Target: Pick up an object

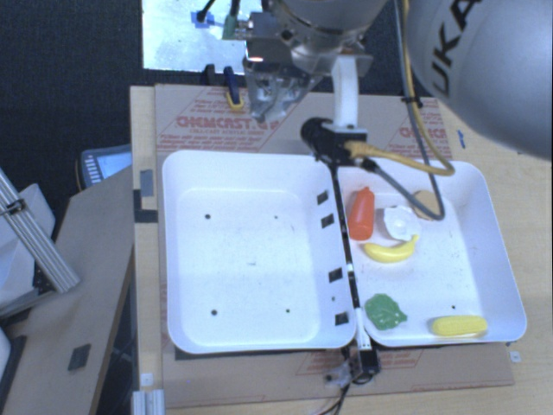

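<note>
Hanging above the bench behind the left bin (pixel 251 258), my gripper (pixel 273 102) carried nothing that I could see; whether it stood wide or narrow I could not tell. Over in the right bin (pixel 484 232) lay an orange bottle (pixel 361 213), a banana (pixel 390 250), a green piece (pixel 384 311), a yellow piece (pixel 459 325) and a white cup (pixel 399 223).

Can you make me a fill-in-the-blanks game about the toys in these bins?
1. The banana lies in the ____ bin.
2. The green toy sits beside the ____ between the bins.
3. The orange toy lies just ____ the banana in the picture.
4. The tool hangs beyond the ____ bin's far edge.

Missing words: right; divider; above; left
</note>
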